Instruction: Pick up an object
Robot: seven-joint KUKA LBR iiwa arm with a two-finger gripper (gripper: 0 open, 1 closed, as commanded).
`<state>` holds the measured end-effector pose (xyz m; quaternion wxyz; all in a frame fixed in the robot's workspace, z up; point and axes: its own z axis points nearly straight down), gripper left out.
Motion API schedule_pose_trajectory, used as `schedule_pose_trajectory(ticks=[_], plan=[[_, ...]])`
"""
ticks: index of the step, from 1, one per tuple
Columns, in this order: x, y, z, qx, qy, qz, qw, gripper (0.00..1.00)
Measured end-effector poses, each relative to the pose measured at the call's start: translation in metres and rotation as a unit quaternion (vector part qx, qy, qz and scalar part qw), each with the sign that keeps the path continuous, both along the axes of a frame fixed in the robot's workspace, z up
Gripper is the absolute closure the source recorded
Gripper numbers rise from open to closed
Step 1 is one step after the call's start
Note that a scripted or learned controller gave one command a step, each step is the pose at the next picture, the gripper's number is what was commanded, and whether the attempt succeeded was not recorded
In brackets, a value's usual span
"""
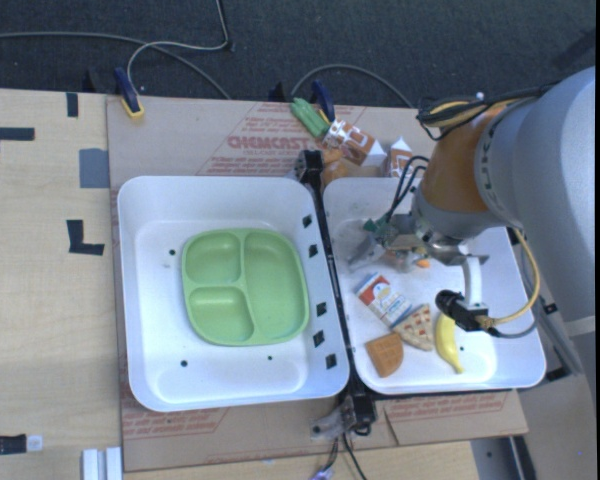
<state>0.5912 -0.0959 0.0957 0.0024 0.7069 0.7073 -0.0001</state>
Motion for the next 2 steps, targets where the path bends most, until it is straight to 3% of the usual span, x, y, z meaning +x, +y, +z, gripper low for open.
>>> schedule_pose_trajectory(ticks=[1,2], plan=[[0.038,-0.004,-0.01,0.0019,0.001,0.001,1.0,0.0],[0.073,-0.007,-0.012,0.0037,0.013,-0.001,0.9999,0.0]])
